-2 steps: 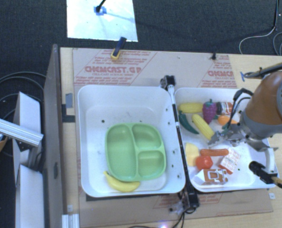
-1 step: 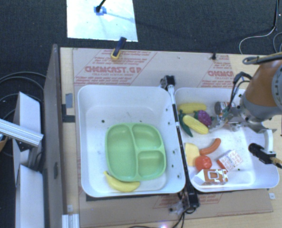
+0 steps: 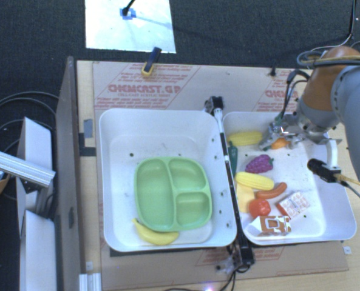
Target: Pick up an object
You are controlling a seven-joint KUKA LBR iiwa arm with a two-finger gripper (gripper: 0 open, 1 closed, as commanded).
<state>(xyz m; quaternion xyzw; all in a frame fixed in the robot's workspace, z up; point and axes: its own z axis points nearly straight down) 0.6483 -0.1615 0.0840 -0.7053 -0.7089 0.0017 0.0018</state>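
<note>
A glossy curved banana (image 3: 155, 234) lies beside the moulded green tray (image 3: 173, 193); tool (image 3: 281, 133) state unclear.

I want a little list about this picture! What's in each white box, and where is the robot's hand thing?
left bin: green divided tray, banana by the tray's near edge
right bin: purple grapes, corn, sausage, tomato, two small packets, yellow piece at the far side
end effector: low over the right bin's far side, by a small orange thing
grip: cannot tell
</note>
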